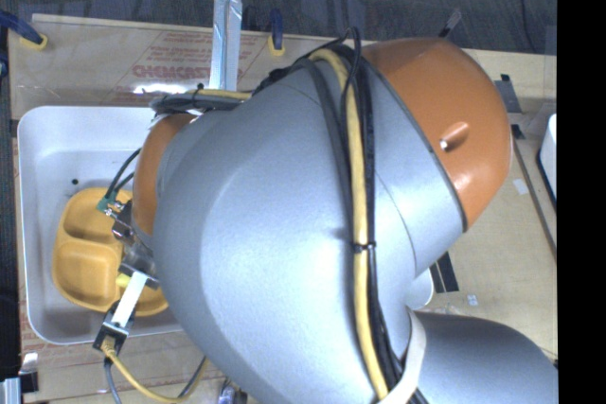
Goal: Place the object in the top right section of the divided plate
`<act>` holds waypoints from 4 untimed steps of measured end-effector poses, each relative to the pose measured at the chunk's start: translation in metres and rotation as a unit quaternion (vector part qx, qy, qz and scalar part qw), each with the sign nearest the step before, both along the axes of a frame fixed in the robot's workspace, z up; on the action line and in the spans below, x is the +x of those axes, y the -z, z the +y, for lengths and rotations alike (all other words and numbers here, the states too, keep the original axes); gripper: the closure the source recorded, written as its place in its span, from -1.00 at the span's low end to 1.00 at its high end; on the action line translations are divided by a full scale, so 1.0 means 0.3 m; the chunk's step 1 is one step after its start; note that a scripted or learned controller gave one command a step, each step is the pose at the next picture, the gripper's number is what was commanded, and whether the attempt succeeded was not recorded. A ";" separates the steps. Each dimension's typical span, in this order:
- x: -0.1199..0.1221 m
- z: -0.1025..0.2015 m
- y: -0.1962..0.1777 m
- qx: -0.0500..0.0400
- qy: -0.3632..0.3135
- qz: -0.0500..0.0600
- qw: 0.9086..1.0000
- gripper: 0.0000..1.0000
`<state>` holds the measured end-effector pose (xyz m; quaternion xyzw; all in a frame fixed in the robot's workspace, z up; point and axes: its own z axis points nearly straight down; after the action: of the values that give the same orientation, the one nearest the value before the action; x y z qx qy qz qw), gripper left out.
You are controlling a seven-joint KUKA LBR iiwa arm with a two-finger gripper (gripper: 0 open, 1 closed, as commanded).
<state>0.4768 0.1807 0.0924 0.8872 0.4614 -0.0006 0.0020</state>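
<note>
A yellow divided plate (83, 246) lies in the left white bin (43, 147), toward its near left part. The big grey arm with its orange band (445, 147) reaches across from the right and covers most of both bins. Its wrist end hangs over the plate's right side, where cables and a white tag (123, 307) hang down. The arm's body hides the gripper and whatever object it may carry. Two of the plate's sections show, one behind the other, and nothing lies in them.
A metal upright post (226, 43) stands behind the left bin on the brown bench board. Blue clamps (24, 28) sit at the board's far left corner. Dark carpet lies beyond the bench.
</note>
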 end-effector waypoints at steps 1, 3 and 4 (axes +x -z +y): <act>0.244 0.015 -0.705 0.002 0.098 0.003 0.995 1.00; -0.002 0.123 -0.500 0.002 0.366 0.000 0.931 1.00; 0.005 0.121 -0.057 0.004 0.368 -0.002 0.930 1.00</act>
<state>0.4783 0.2169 0.1094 0.9948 0.1020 0.0027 -0.0011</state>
